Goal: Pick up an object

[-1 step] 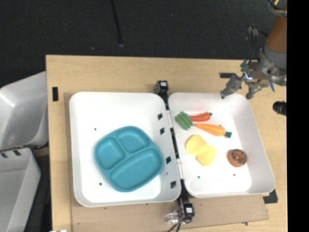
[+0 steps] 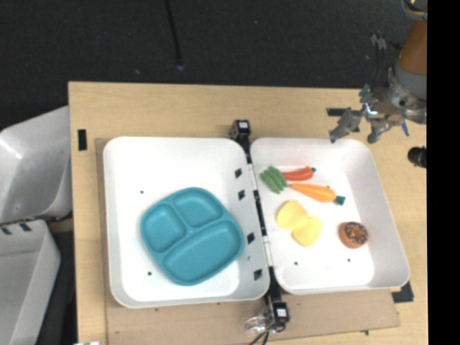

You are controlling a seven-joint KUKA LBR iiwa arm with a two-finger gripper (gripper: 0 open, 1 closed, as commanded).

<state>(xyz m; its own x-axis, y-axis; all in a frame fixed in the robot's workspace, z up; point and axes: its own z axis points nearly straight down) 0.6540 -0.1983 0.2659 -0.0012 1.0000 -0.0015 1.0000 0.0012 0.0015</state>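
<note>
The right bin [image 2: 377, 171] holds a small red pepper [image 2: 298, 172] with a green leafy piece [image 2: 273, 179] at its left end. Just below lies an orange carrot [image 2: 314, 191]. Two yellow pieces [image 2: 300, 223] lie touching near the bin's middle, and a brown donut [image 2: 353, 234] sits to their right. My gripper [image 2: 359, 130] hangs above the far right corner of that bin, over its rim. It is open with nothing between its fingers, and it stands well apart from all the food items.
The left bin [image 2: 122, 192] holds a blue divided plate [image 2: 190, 234]. A black clip [image 2: 240, 129] sits at the far end of the seam between the bins. White equipment [image 2: 29, 171] stands off the bench's left side.
</note>
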